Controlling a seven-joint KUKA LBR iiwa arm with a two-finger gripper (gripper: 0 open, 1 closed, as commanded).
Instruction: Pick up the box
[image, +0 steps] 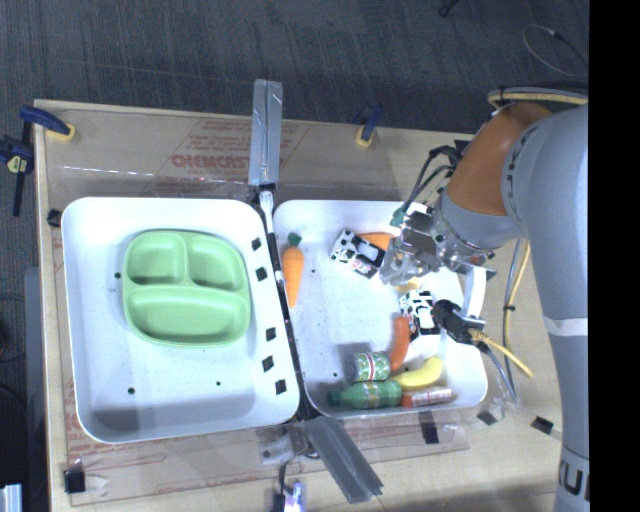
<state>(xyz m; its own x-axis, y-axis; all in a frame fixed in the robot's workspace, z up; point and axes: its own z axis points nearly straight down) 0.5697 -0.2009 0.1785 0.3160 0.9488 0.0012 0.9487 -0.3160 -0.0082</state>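
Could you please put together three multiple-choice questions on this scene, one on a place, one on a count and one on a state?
1. Where does the green divided plate lie?
A. in the left bin
B. in the right bin
C. on the bench between the bins

2. How many carrots are in the right bin?
A. none
B. two
C. five

3. How does the green bottle rest?
A. upright
B. on its side
C. propped on the plate

Answers: 1 A, the plate sits in the left bin. 2 B, one carrot by the divider, another carrot near the banana. 3 B, it lies flat along the near wall.
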